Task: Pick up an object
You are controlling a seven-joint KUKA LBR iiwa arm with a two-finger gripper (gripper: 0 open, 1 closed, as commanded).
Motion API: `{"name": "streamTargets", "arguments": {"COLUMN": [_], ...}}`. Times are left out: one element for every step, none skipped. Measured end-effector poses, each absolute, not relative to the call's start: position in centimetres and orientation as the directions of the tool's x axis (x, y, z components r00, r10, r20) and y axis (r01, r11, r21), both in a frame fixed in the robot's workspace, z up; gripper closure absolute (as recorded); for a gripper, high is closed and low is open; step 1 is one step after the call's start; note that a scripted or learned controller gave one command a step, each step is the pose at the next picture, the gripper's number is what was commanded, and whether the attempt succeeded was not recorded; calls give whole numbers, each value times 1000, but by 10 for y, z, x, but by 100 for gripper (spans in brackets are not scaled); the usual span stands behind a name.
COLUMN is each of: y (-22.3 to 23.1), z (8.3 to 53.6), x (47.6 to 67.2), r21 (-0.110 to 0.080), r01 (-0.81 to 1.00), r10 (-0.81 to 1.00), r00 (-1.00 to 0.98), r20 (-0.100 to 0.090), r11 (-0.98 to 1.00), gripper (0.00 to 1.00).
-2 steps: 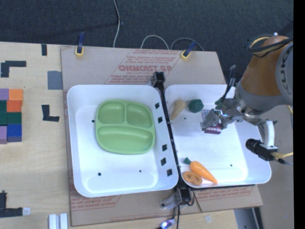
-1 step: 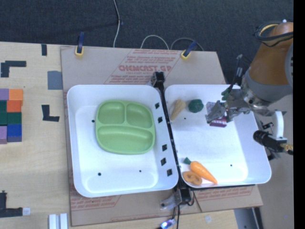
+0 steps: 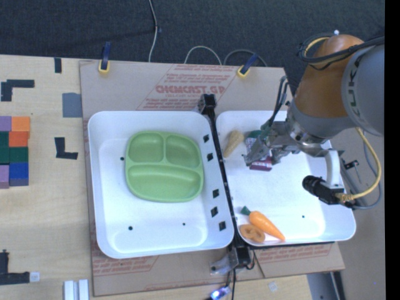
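step: grasp attempt | jaws over small purple-grey object, beside pale corn cob | jaw opening unclear | next: confirm grip, lift

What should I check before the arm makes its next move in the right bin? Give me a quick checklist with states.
1. Gripper over the right bin: ok.
2. Object seen between the fingers: cannot tell; a small dark purple item sits right at the gripper, grip unclear.
3. Finger opening: cannot tell.
4. Other targets free: ok; the carrot and the round orange piece lie at the near edge, the pale yellow piece by the divider.
5. Green divided plate in the left bin, away from the arm: ok.
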State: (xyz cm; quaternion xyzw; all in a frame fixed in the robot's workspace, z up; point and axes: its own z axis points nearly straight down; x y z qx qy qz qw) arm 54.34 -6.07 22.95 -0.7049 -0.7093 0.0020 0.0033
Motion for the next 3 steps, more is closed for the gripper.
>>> {"name": "streamTargets", "arguments": {"y": [-8, 54, 103], "z": [220, 225, 212], "x": [534, 535, 542], "r21": [-9, -7, -8], "r01": [1000, 1000, 1000], "r10": [1000, 1000, 1000], "r00": [-7, -9, -7], "r20": [1, 1, -1], "r11": [7, 9, 7], "gripper": [100, 100, 100]}}
